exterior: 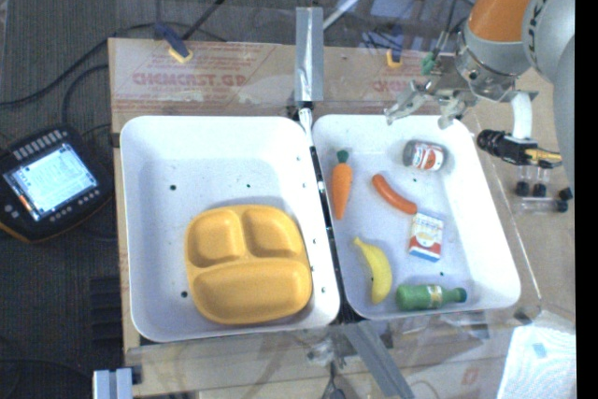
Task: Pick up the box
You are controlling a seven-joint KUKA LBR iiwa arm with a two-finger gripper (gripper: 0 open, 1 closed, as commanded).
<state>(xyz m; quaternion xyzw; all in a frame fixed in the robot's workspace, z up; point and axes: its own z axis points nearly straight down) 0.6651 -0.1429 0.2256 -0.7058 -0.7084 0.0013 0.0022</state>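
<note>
The box (426, 235), small and white with a red-and-blue print, lies flat on the floor of the right bin (486, 201), and every other place here is best reckoned from it. The gripper (426, 105) hangs well up-frame of the box, over the bin's far rim, with its fingers spread apart and nothing between them, so the step in hand looks like the approach, with the descent yet to come. A can (425, 156) lies on its side between the gripper and the box, so the sensible line is to travel high over the can and come down only once centred over the box. Just up-frame and left of the box a sausage (394, 193) runs at a slant, its lower end near the box's top corner; a banana (374, 270) lies down-frame and left, and a green bottle (429, 296) lies below it, near but apart. The box's right side faces bare bin floor. The box sits slightly turned, so the wrist should turn to match, the fingers closing across its narrower width, one landing on the free right side and the other between box and sausage. Being flat and low, it calls for a deep reach, nearly to the floor, before closing.
</note>
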